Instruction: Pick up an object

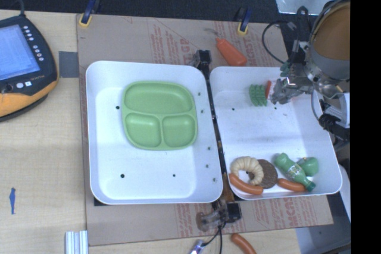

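In the right bin (pixel 262 128), a small green ridged toy (pixel 258 94) lies near the far wall. My gripper (pixel 280 93) is low over the bin, just right of that toy and very close to it. Along the bin's near edge sit a beige ring-shaped pastry (pixel 249 167), a brown round piece (pixel 269 175), two orange sausages (pixel 244 186) (pixel 290 185) and a green bottle (pixel 293 167). Whether the gripper touches the ridged toy is unclear.
The left bin (pixel 107 146) holds a green divided plate (pixel 159 114). An orange carrot (pixel 231 52) lies on the cardboard behind the bins, and another sausage (pixel 244 242) lies in front. A teach pendant (pixel 21 65) rests at the far left. Cables hang near the wrist (pixel 280 38).
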Motion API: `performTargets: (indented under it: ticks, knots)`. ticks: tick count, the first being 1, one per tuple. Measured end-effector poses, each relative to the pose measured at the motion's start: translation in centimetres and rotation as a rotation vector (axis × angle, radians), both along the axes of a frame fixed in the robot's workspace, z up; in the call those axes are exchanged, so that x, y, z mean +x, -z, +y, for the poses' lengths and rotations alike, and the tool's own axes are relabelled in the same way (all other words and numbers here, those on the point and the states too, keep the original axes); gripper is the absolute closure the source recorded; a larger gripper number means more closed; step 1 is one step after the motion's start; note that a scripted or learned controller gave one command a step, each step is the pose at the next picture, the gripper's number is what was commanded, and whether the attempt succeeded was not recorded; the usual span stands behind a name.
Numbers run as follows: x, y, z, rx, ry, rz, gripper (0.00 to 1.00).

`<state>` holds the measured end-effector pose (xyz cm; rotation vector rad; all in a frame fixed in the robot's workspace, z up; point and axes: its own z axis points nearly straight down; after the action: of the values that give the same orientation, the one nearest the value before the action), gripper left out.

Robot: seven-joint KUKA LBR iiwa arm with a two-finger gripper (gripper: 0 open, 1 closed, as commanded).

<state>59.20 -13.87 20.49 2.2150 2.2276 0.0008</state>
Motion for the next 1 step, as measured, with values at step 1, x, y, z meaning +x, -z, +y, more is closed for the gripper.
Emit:
performTargets:
  ticks: [1]
  knots:
    - [-0.11,0.14,-0.08,0.000,0.001,0.003,0.00]
